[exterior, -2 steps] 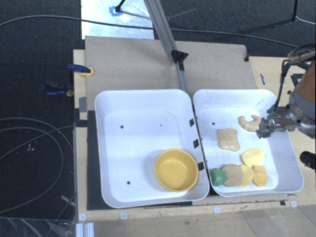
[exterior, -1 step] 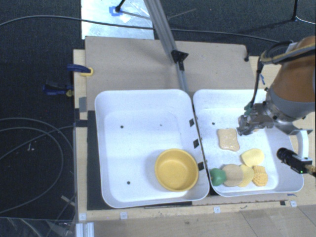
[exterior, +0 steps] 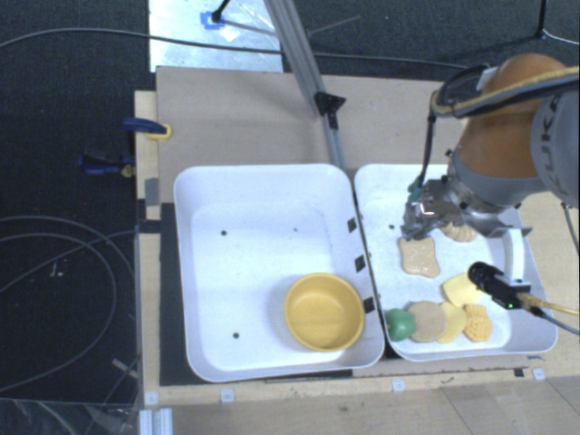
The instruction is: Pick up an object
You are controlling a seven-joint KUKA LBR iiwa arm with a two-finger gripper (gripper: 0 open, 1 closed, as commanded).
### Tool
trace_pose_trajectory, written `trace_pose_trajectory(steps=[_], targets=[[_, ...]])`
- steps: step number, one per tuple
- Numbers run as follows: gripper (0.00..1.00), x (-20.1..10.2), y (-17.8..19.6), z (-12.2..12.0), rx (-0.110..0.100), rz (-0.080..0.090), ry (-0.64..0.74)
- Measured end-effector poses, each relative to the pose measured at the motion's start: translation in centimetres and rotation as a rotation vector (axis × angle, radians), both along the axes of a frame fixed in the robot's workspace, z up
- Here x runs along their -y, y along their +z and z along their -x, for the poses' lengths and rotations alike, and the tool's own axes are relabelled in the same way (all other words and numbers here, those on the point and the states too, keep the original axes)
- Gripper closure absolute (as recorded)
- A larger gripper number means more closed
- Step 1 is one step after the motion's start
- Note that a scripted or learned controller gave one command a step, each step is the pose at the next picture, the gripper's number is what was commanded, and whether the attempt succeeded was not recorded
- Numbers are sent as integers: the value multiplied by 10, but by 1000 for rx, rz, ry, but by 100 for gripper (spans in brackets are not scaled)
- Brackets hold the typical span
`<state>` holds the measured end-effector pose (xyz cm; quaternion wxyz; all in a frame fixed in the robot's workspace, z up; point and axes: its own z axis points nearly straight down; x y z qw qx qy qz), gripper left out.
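My gripper [exterior: 418, 225] hangs low over the right bin [exterior: 385, 184], just above the top edge of a flat beige bread-like slice [exterior: 420, 258]. A tan lump [exterior: 459, 234] peeks out beside the gripper on its right. Along the bin's front lie a green piece [exterior: 398, 323], a round beige disc [exterior: 426, 320], a pale yellow slice [exterior: 452, 324], a waffle-like orange piece [exterior: 478, 323] and another yellow piece [exterior: 460, 290]. I see nothing held between the fingers.
A yellow bowl [exterior: 323, 311] sits in the front right of the left bin [exterior: 236, 198]. A grey pole [exterior: 299, 43] slants over the bench behind the bins. A blue and yellow clamp [exterior: 136, 143] grips the bench's left edge.
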<state>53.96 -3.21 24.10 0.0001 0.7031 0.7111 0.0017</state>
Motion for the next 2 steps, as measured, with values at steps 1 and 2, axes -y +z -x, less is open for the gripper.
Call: trace_pose_trajectory(steps=[1, 2], targets=[[100, -41, 5, -21, 0, 0, -1], [100, -86, -8, -42, -1, 1, -2]])
